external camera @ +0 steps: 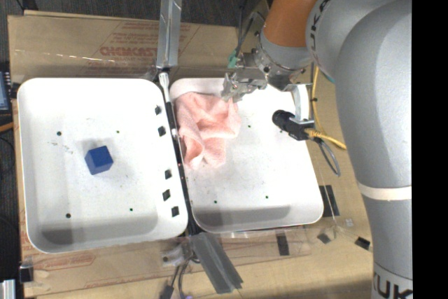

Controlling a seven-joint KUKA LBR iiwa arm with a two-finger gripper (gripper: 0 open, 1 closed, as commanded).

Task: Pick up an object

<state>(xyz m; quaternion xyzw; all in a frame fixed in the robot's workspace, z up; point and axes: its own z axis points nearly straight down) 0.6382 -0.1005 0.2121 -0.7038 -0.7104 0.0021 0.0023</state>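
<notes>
Gripper (235,89) sits at the upper edge of the right bin (294,178), touching the top of a crumpled pink cloth (204,128); whether its jaws are apart or together, I cannot tell. Blue cube (99,159) lies alone in the left bin (42,150), well apart.

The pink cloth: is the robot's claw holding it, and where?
It cannot be told. The gripper sits at the pink cloth's upper right corner, which seems raised toward it.
</notes>
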